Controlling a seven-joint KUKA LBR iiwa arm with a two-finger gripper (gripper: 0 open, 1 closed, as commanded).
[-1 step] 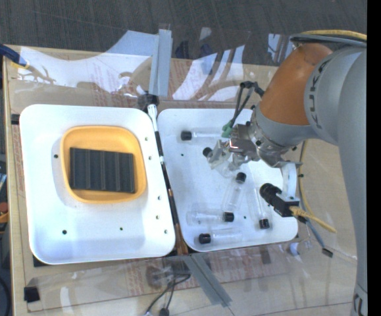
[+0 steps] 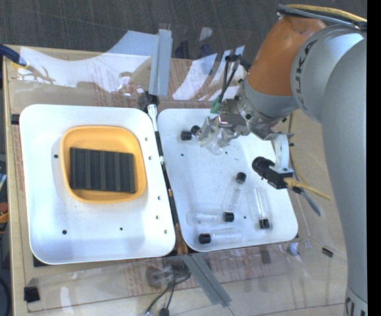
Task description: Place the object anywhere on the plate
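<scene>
A yellow plate (image 2: 78, 139) with a dark ridged centre lies in the left bin (image 2: 39, 229). Several clear vials with black caps lie in the right bin (image 2: 190, 170): one near the middle (image 2: 233, 191), one toward the right wall (image 2: 262, 209), one along the front (image 2: 218, 238). A small black-capped piece (image 2: 187, 135) rests at the bin's far left. My gripper (image 2: 213, 135) hangs over the far part of the right bin, just right of that piece and well away from the plate. Its glassy tip blends with the bin floor.
A black bracket (image 2: 268, 171) sticks out over the right bin's right side. The divider between the bins (image 2: 162, 170) runs front to back. Papers and a metal bar (image 2: 160, 61) lie behind the bins. Cables lie at the front edge (image 2: 167, 288).
</scene>
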